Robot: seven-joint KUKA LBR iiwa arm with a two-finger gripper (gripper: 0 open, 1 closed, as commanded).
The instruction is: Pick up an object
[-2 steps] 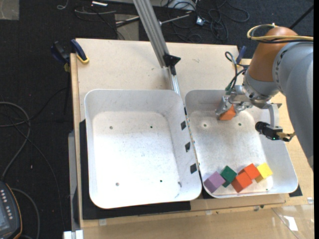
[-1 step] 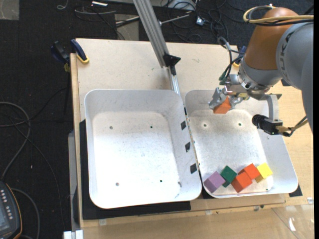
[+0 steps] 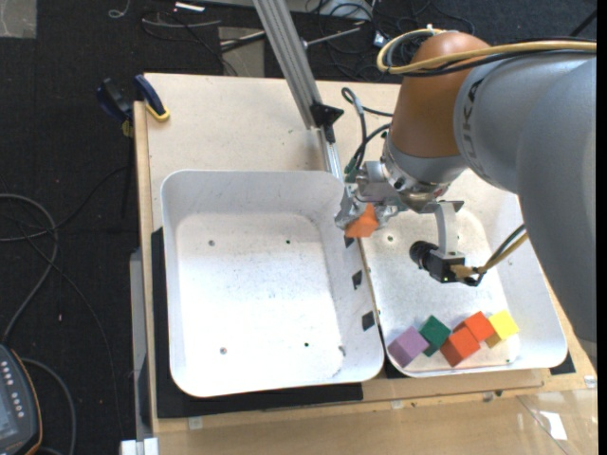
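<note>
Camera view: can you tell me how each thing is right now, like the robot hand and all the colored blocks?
gripper: shut on the small orange block, raised above the divide between the bins.
small orange block: held between the fingers.
purple block: lying in the right bin.
green block: lying beside the purple block.
red-orange block: lying in the cluster.
orange block: lying in the cluster.
yellow block: lying at the cluster's end.

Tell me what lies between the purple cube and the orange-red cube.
In the camera view, a green cube sits between the purple cube and the orange-red cube.
</note>
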